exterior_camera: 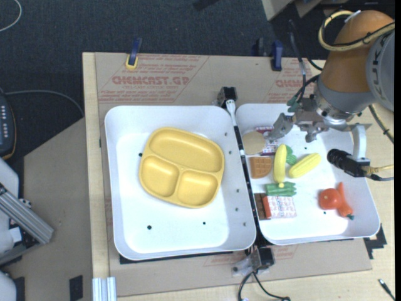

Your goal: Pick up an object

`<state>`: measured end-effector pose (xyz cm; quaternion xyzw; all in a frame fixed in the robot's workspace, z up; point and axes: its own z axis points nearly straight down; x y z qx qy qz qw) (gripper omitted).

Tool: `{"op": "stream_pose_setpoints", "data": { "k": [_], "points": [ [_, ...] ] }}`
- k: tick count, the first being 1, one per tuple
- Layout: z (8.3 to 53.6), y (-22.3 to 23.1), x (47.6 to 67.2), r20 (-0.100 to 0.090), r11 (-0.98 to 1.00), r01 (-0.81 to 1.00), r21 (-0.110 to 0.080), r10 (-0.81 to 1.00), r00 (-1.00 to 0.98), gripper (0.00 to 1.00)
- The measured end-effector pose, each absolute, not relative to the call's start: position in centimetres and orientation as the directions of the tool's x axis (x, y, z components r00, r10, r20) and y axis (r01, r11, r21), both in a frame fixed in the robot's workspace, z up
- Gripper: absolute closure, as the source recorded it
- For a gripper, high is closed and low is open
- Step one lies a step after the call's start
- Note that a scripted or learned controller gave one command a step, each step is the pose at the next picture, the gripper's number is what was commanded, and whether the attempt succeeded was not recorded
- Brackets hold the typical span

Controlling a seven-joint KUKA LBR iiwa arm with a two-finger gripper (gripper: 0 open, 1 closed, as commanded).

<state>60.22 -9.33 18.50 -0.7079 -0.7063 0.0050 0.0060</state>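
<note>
My gripper (296,129) hangs over the back of the right bin (363,221), open, with nothing between its fingers. Just in front of it lie two yellow corn-like pieces, one upright (280,160) and one tilted (304,165). A green toy (280,189) sits below them. A red toy vegetable (332,199) lies at the bin's right. An orange-brown square (260,166), a brown and white packet (276,207) and a beige round piece (252,142) line the bin's left side.
The left bin (125,231) holds a yellow divided plate (182,167). A black clip (227,95) sits at the back between the bins. Cardboard (156,74) lies under both bins, and the arm's orange band (354,49) rises at the upper right.
</note>
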Motion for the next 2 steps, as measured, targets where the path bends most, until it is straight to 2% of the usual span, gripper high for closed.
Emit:
{"op": "stream_pose_setpoints", "data": {
  "k": [1, 2],
  "points": [
    [19.4, -9.3, 60.5, 0.0, 0.0, 1.0, 0.0, 1.0, 0.0, 0.0],
    [13.5, -9.9, 60.1, 0.001, -0.001, 1.0, -0.004, 1.0, 0.001, 0.0]
  ]
}}
